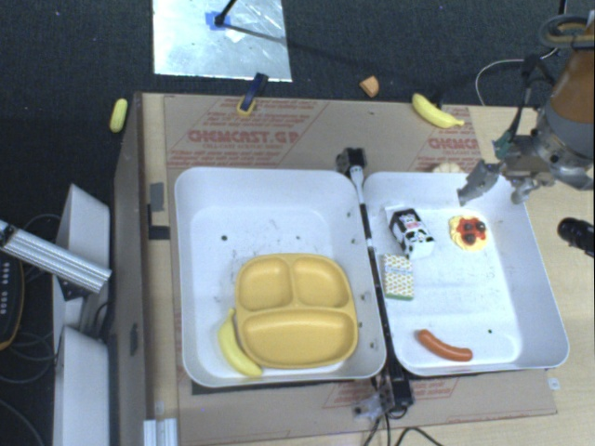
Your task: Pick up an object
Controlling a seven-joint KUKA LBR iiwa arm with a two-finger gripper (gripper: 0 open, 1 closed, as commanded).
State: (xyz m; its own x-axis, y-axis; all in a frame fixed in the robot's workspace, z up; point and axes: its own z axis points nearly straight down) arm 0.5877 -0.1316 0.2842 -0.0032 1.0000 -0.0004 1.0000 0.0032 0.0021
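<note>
While my gripper (498, 182) hangs spread and empty at upper right, I see a yellow round toy (469, 230) with red and black spots just below.

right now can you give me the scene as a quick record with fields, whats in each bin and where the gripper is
left bin: yellow divided plate, with a banana at its lower left edge
right bin: black and white toy, yellow and red toy, green patterned box, sausage
gripper: above the upper right corner of the right bin, fingers spread, nothing between them
bench outside the bins: second banana near the top edge
task state: no object picked up yet
</note>
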